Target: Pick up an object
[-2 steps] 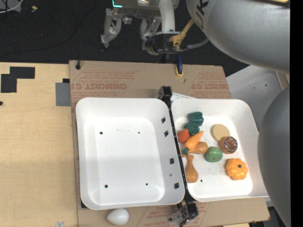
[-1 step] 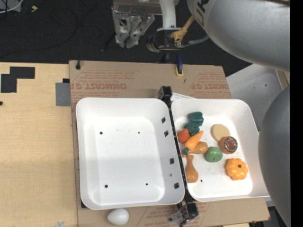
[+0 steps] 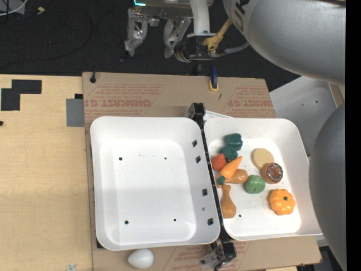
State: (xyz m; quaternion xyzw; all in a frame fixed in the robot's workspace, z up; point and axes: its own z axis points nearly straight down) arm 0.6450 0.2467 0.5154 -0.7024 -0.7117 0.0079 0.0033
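A: At twelve o'clock, high above the bins, the hand (image 3: 153, 40) hangs with its fingers spread and nothing between them. The toys crowd the right bin (image 3: 293, 134), around three o'clock

B: Risk?

A: The carrot (image 3: 231, 168), tomato (image 3: 218, 162) and green pepper (image 3: 231, 145) touch, so a descent could nudge neighbours or close on two

B: Hard to see?

A: A white egg (image 3: 140, 258) at six o'clock sits off the bins on the worktop (image 3: 39, 168), and the arm is cut off by the frame
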